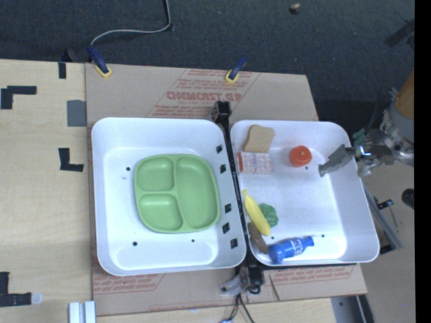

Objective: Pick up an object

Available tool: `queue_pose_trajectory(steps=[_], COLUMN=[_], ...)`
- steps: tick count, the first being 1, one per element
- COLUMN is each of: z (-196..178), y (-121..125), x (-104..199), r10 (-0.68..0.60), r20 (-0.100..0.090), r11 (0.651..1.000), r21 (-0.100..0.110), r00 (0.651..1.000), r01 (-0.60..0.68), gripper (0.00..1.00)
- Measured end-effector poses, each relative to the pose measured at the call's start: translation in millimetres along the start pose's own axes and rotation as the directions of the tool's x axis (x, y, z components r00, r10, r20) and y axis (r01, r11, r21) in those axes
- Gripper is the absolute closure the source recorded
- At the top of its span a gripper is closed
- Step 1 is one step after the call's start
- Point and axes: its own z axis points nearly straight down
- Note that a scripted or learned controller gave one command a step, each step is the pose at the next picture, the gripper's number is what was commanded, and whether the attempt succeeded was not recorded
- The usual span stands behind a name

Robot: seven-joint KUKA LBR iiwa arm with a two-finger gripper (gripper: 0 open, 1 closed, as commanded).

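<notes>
The gripper hangs over the right edge of the right bin, and it is too small to tell how it is set; nothing visible is held. The candidates lie in this bin: an orange ball nearest, a tan sponge, a banana touching a green toy, and a blue bottle. The left bin holds a green plate. I judge the ball the easiest, because it stands apart.

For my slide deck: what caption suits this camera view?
Gripper at right bin's edge near an orange ball; green divided plate in left bin.
</notes>
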Motion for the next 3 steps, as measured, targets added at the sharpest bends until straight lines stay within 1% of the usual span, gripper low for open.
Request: queue_pose_trajectory(steps=[1,2,3], z=[129,189,179], y=[47,124,124], x=[-27,4,3], r10=[0.000,-0.002,-0.003], r20=[-0.001,0.001,0.003], r11=[1.000,1.000,1.000], r21=[0.003,-0.008,-0.008], r00=[1.000,1.000,1.000], r01=[0.000,0.002,0.003], gripper=[0.00,0.00,1.00])
